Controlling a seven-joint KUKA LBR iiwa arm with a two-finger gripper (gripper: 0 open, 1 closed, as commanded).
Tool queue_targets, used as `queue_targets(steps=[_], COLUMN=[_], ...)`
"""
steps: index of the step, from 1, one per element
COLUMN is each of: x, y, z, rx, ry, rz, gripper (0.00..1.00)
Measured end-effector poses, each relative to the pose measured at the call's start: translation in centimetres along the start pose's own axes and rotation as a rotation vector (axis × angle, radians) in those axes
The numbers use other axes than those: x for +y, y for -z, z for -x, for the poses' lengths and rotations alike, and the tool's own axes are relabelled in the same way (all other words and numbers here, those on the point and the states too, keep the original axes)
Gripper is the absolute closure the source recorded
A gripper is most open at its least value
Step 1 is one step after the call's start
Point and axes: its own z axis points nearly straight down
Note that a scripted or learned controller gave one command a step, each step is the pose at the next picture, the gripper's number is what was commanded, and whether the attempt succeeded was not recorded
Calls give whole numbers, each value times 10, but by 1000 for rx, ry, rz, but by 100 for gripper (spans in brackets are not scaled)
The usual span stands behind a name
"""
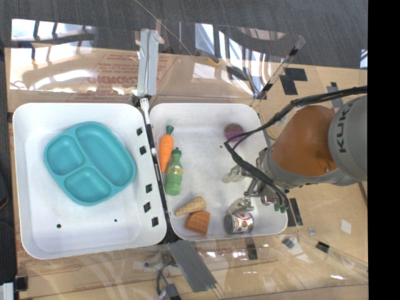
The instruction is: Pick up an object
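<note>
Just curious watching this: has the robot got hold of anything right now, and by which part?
It cannot be told. The gripper sits just above the can in the right bin, but no grasp shows.

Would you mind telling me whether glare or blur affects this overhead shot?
Camera view: bright window reflections streak the clear panel behind the bins; lighter glare along the front edge; the carrot, bottle and can look sharp; the tool is cluttered by cables.

Arm comes in from the right side of frame, grey w/ the orange band bulging mid-right. Wrist angles down-left, black cables looped over it. Gripper (240, 192) sits lower right of center, can't rly make out the tip tbh.
</note>
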Motion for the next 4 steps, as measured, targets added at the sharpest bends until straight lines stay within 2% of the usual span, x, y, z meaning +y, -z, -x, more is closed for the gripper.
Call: queue_targets(steps=[1, 2, 3, 4], x=[67, 67, 54, 23], y=[-6, 3, 150, 172], z=[-13, -12, 3, 9], rx=[34, 35, 40, 46], ry=[-363, -355, -646, -306], rz=[4, 2, -7, -1], gripper=[0, 100, 100, 100])
